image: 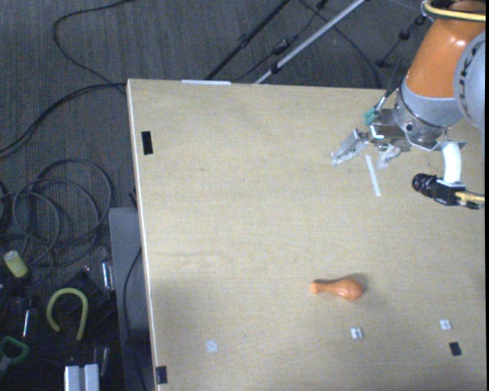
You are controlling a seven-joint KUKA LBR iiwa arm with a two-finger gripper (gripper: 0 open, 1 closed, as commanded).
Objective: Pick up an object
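Note:
An orange pear-shaped object (339,287) lies on its side on the tan bench top (244,210), toward the front right. My gripper (363,158) hangs over the back right part of the bench, far behind the orange object. Its fingers are spread open with nothing between them. A thin white stick (373,176) lies just below the gripper. The orange band of the arm (448,51) rises above the wrist at the right edge.
Small black and white markers (356,332) dot the bench near its front right corner, and a black tab (147,142) sits near the left edge. Left of the bench, cables (49,210) and tools (65,308) lie on the dark floor.

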